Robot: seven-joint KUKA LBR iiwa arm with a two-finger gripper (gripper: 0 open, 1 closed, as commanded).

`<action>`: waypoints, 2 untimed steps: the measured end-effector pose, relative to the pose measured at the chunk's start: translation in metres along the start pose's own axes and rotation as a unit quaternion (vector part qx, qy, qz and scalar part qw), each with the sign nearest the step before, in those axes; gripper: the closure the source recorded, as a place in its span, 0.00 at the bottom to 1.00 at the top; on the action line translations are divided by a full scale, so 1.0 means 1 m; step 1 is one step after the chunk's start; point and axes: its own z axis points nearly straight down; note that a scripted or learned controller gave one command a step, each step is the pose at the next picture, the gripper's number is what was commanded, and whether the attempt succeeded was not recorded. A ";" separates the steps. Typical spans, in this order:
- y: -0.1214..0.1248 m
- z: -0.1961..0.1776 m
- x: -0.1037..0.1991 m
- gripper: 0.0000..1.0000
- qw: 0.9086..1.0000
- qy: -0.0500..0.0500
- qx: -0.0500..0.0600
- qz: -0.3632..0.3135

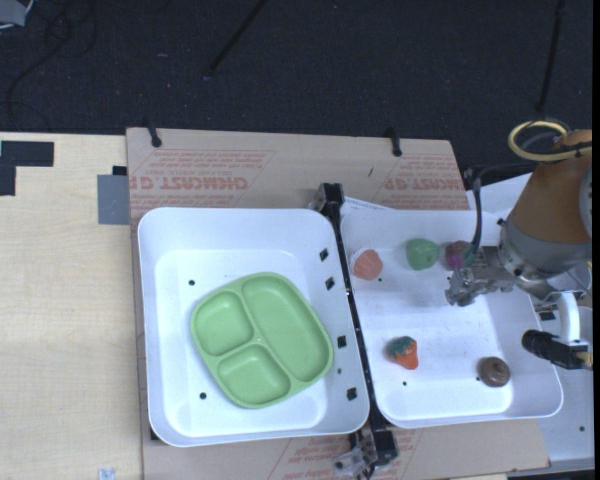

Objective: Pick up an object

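A green divided plate (261, 339) lies in the left bin (170, 238). In my right bin (450, 408), the purple object (454, 255) sits just beside my gripper (464, 289), green ball (421, 253) beyond. Fingers' state: cannot tell.

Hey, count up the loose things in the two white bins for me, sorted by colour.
Green: 2, the divided plastic plate and a small round ball
Pink: 1, roundish piece
Purple: 1, small piece
Orange-red: 1, green-topped piece
Brown: 1, disc
Total: 6

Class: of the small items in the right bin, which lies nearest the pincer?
The purple item, right beside the pincer; the green ball lies further left.
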 end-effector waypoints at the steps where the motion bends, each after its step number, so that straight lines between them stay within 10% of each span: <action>1: -0.001 -0.062 0.004 1.00 1.000 -0.001 -0.004 -0.002; 2: 0.008 -0.119 -0.002 1.00 1.000 -0.002 -0.005 -0.002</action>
